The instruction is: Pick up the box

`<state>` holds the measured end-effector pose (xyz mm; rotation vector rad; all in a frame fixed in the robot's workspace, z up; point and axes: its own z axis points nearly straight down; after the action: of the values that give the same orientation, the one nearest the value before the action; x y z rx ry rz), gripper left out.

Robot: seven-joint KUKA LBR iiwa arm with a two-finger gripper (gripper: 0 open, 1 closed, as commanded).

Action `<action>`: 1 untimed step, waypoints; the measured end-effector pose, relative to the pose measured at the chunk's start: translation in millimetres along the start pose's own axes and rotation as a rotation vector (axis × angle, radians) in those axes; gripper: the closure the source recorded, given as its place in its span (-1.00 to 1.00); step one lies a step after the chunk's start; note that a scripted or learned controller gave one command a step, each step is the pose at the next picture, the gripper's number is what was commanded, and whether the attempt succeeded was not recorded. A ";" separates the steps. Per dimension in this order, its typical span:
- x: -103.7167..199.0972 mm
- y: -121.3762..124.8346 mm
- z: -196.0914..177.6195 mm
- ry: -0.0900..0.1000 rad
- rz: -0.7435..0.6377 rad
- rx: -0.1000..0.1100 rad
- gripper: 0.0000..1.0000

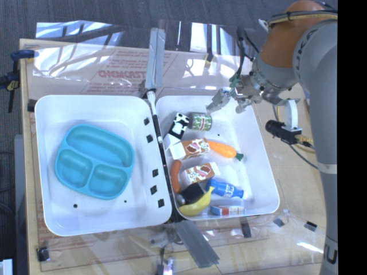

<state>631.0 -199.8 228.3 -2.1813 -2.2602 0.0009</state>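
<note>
The gripper (229, 101) hangs over the far edge of the right bin (261, 153), its two fingers spread wide with nothing between them. Taking the carrot (221, 149) as the landmark: the box (196, 148), a small carton with a red and white print, lies just left of it, touching its blunt end. A green can (201, 121) sits beyond the carrot, near the gripper, with a black and white carton (179, 125) further left. Nearer than the carrot lie a second printed box (199, 172), a blue bottle (227, 189) and a banana (195, 205). The left bin (51, 211) holds a blue divided plate (94, 161).
</note>
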 end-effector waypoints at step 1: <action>-7.3 24.5 122.9 0.000 0.035 -0.002 -1.00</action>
<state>655.6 -206.2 105.4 -2.2213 -2.2230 -0.0007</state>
